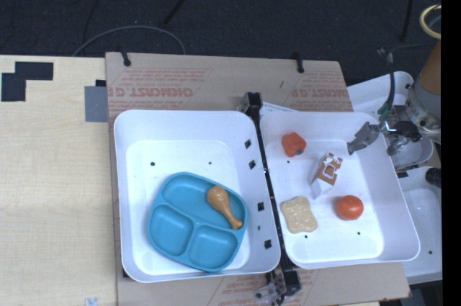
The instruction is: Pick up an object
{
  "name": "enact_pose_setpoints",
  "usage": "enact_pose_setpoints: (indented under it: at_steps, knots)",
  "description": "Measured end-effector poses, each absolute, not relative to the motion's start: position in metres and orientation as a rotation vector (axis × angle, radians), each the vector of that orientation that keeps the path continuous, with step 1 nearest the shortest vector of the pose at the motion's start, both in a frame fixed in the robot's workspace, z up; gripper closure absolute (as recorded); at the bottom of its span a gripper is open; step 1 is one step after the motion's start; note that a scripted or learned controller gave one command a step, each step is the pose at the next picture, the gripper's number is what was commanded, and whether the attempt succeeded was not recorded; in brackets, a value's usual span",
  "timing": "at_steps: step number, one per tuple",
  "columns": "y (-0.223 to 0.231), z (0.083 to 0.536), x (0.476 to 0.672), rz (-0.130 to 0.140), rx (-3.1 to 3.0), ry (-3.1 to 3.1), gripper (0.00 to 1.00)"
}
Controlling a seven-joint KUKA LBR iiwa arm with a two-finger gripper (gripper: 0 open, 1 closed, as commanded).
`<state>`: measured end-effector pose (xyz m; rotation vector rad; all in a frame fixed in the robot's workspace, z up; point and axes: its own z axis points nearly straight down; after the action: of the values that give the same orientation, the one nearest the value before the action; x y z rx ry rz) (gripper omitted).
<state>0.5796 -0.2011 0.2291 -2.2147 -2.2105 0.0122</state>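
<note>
Dark carpet crossed by cables is seen behind a pale wooden desk [50,175], on which a cardboard sheet [223,85] carries two shallow white bins. At left, the left bin [180,128] is occupied by a blue divided plate [180,232], across which a tan toy drumstick [225,205] is laid.

Further right, the right bin [392,243] is shown with four small pieces lying well apart: a beige toast-shaped piece [298,214], a red-orange toy fruit with a dark stem [292,145], a small white and orange carton [327,170] lying tilted, and a red toy tomato [349,207]. All are judged to be light, stiff plastic play food. The rounded pieces are expected to be slippery and prone to roll, so a hold across the widest part would be needed. The carton, with flat opposite faces, is judged the easiest to pinch, across its narrow sides.

At far right, the gripper [374,133] is seen above the bin's right rim, near the carton and clear of it. Nothing is seen held; whether it is spread or pressed together cannot be told.
</note>
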Motion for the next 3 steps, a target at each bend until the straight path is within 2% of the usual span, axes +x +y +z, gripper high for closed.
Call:
enact_pose_setpoints:
  at_steps: [1,3]
  knots:
    - [-0.201,0.236,0.582,0.002,-2.219,-2.22,0.0]
    - [-0.184,0.136,0.583,0.005,-2.213,-2.22,0.0]
